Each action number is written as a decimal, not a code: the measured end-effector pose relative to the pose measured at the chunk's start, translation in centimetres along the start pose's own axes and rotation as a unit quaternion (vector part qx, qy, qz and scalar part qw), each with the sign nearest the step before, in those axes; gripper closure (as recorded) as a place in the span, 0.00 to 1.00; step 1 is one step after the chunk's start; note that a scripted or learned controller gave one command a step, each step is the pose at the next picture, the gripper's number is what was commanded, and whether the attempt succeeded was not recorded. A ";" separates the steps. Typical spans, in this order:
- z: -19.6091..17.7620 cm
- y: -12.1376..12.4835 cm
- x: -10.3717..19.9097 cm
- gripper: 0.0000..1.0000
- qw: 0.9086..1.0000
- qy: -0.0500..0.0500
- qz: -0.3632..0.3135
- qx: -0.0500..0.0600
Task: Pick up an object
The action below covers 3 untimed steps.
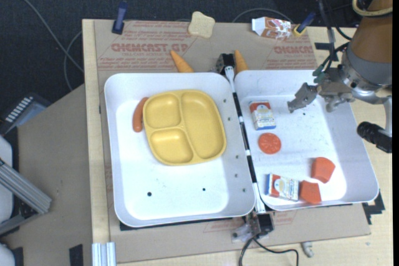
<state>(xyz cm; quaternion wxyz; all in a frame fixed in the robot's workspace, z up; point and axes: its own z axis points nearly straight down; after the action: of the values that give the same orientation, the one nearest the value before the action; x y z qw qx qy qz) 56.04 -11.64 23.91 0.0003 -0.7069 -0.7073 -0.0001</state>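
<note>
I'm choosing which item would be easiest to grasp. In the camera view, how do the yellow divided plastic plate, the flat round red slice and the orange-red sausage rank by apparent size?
1. Yellow divided plastic plate, by far the largest.
2. Orange-red sausage and flat round red slice: too alike to rank; the sausage is longer but thinner, and the plate partly hides it.

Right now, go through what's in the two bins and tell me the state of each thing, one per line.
yellow divided plate: flat in the left bin, compartments bare
sausage: beside the plate's left edge
small carton: lying in the right bin
red disc: lying flat
orange block: resting alone
flat packet: lying against another orange piece
tool: above the right bin, holding nothing visible
</note>
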 end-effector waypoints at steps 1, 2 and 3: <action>7.9 -0.5 0.6 0.00 1.000 0.000 0.000 0.001; 15.5 -1.0 2.5 0.00 1.000 0.000 0.000 0.000; 14.5 -1.0 2.5 1.00 1.000 0.000 0.001 -0.001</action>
<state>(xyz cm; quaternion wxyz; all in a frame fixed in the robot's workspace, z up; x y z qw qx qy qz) 55.06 -9.14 9.44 -0.0005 -0.7076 -0.7066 -0.0006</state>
